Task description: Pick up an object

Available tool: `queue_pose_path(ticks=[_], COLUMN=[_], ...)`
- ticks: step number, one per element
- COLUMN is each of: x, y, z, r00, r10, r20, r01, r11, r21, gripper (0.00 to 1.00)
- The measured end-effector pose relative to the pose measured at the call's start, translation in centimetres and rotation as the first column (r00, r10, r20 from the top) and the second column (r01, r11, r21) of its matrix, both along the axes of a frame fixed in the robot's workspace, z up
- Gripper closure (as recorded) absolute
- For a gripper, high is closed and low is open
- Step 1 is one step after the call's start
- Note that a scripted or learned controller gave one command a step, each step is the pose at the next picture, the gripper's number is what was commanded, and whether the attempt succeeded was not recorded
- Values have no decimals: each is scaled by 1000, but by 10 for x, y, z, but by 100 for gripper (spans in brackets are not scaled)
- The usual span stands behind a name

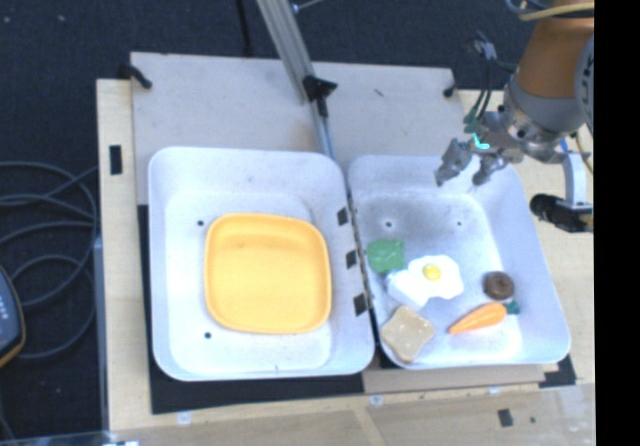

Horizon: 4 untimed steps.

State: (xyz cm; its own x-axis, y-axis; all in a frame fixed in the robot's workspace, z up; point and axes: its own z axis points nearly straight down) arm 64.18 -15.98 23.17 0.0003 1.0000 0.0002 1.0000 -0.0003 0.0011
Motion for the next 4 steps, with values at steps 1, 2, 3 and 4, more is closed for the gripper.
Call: queue_pose_path(ticks=[1,2,3,4], x=[0,1,1,0], y=[0,2,4,4], z=[0,-42,-85,-133], r00=[1000,1000,1000,1000], r10=[0,0,0,0], r20=[0,-4,-4,-4], r01=[0,0,0,0], r11=[1000,1000,1000,1000], r21=[0,-1,-1,-1], gripper=[0,0,0,0])
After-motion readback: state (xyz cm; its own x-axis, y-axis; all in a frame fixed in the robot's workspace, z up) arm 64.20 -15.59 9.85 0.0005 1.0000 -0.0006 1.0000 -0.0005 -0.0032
